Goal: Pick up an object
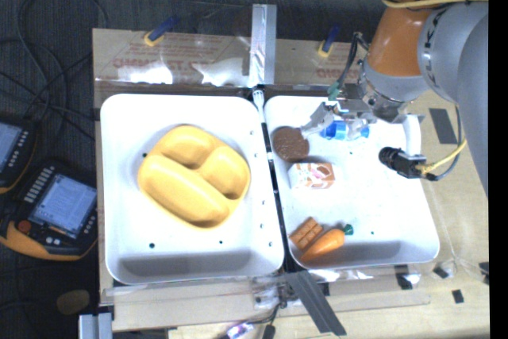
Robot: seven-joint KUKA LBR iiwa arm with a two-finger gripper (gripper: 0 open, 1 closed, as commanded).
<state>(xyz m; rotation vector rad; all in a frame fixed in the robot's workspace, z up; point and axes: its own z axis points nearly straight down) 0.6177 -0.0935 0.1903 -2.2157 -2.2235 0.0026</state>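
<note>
Leftmost, a yellow bread-shaped object [194,175] fills the left bin [119,250]. Further right, in the right bin [413,246], a brown disc [290,143] sits near the far left corner, a small pink-and-white pack [311,175] nearer the middle, and a carrot [324,242] by the near edge. The gripper [343,121] hovers by a blue object [337,130]; whether it grips I cannot tell. A descent here may nudge the disc or slip off.

Robotics lab: teach pendant [51,210], cables [48,44], clamped bench [182,52].

Single fixed overhead view, slanting down across both bins [111,171].
</note>
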